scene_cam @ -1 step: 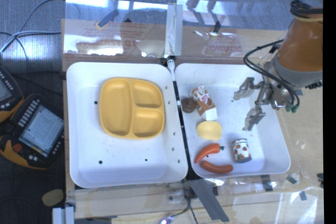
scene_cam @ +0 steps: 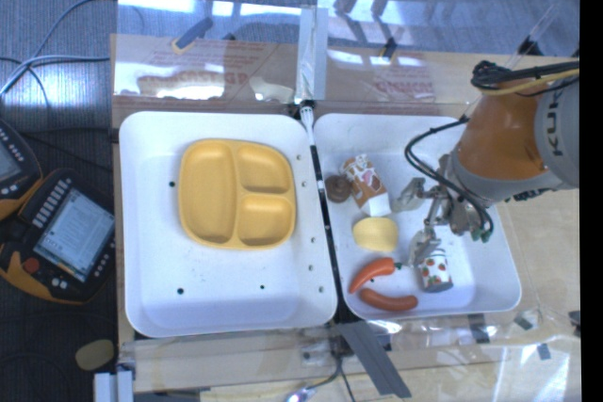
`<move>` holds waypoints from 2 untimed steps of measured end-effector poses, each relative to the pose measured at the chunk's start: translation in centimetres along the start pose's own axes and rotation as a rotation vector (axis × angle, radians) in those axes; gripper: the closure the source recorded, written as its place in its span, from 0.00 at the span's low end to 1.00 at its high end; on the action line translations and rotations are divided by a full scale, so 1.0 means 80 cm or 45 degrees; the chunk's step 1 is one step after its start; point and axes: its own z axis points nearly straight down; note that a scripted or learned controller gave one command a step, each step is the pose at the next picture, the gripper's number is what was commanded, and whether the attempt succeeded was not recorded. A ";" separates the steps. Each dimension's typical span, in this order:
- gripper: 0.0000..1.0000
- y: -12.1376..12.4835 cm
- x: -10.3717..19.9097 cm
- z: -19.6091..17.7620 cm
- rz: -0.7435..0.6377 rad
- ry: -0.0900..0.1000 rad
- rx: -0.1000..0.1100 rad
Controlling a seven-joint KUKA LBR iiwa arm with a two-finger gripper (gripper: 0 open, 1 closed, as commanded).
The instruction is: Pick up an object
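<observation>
Hovering over six small items in the right bin (scene_cam: pixel 490 297), gripper (scene_cam: pixel 431 235) grip unclear; one yellow tray (scene_cam: pixel 236 193) left

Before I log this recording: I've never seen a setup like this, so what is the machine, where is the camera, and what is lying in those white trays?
The one picture comes from a fixed camera above the bench, looking down at a slant. The machine is a robot arm, grey with an orange band, reaching in from the right. At its end is a two-finger gripper, hanging low over the right bin.

Two shallow white bins sit side by side. The left bin holds a yellow divided tray. The right bin holds small toy foods: a brown-and-white packet, a yellow lemon-like piece, an orange-red carrot or pepper shape, a red sausage, and a small white can with red spots.

The gripper sits right above that can, but I cannot tell whether it grips anything.
</observation>
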 end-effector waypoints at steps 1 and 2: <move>1.00 0.001 -0.002 -0.014 -0.004 -0.004 0.004; 1.00 0.088 0.004 -0.117 0.164 0.008 -0.005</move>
